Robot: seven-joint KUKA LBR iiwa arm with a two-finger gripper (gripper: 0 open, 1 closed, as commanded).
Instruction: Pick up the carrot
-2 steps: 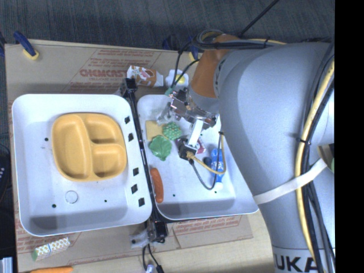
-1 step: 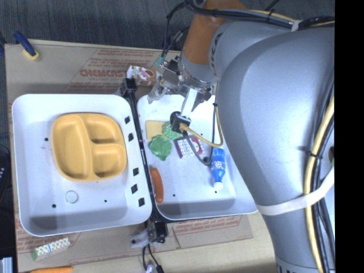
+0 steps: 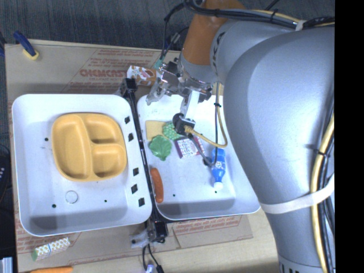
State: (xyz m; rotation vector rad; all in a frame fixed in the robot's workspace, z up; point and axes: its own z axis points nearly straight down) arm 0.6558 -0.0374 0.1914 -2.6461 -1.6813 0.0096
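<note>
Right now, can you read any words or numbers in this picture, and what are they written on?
Red print on the cardboard under the bins: too blurred to read.
Purple packet in the right bin: print too small to read.
Blue bottle: label unreadable.
Wrapper at the bottom left: pattern, no legible words.

Both white bins (image 3: 34, 152) look like smooth moulded plastic with a soft sheen. The yellow divided tray (image 3: 88, 145) in the left bin is matt plastic. The carrot (image 3: 157, 184), against the right bin's left wall, has a smooth, slightly glossy orange skin. The arm (image 3: 284, 112) is smooth grey casing with a satin finish; its orange band (image 3: 199, 36) looks glossy. The bench top (image 3: 108, 67) appears to be printed brown cardboard, matt.
</note>
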